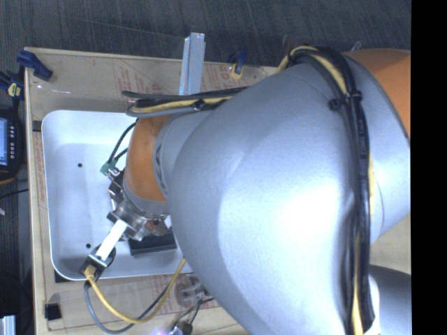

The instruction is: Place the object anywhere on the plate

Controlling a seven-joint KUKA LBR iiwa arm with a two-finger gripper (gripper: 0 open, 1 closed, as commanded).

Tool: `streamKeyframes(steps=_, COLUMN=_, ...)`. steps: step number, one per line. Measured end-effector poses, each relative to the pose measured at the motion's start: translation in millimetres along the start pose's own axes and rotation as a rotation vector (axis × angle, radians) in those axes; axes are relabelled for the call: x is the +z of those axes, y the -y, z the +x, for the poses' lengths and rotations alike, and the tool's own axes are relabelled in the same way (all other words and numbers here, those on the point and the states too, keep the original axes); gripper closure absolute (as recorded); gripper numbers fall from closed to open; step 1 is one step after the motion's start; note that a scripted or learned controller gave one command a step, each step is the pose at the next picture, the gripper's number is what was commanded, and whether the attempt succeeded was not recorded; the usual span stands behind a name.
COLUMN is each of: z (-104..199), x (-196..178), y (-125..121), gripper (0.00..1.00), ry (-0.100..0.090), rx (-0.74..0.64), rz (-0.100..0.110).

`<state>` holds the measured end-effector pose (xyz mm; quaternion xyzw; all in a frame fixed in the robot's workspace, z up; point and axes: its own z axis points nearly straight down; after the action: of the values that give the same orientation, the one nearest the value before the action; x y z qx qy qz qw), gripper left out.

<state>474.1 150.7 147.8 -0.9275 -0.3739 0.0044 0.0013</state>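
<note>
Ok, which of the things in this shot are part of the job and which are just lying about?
Job: KUKA arm; gripper, low in the white bin; dark block beside it, possibly the object.
Lying about: blue clamps on the bench edge; metal post; black device at the left edge.

White bin (pixel 66 187) on left side of wooden bench (pixel 105 65), bench edge pale with faint red print. Blue clamp (pixel 33 64) at bench's top-left corner, second blue clip (pixel 238 62) on the far edge. Upright metal post (pixel 192 63) stands behind the bin. Dark carpeted floor (pixel 140 9) beyond the bench. Small screen device (pixel 8 142) at far left edge, partly cut off. Small black block (pixel 52 310) at bench's bottom-left.
</note>
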Motion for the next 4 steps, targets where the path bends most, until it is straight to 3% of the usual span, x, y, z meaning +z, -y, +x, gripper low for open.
streamKeyframes(steps=1, z=-13.5, x=-115.5, y=-26.4, gripper=1.00, ry=-0.006, rx=-0.192, rz=-0.004)
streamKeyframes(steps=2, z=-13.4, x=-115.4, y=-26.1, gripper=0.00, ry=-0.006, rx=-0.192, rz=-0.004)
streamKeyframes(steps=3, z=-13.4, x=-115.4, y=-26.1, gripper=0.00, ry=-0.006, rx=-0.192, rz=-0.004)
streamKeyframes(steps=4, z=-45.9, x=-145.4, y=-49.6, gripper=0.00, ry=-0.007, rx=-0.321, rz=-0.006)
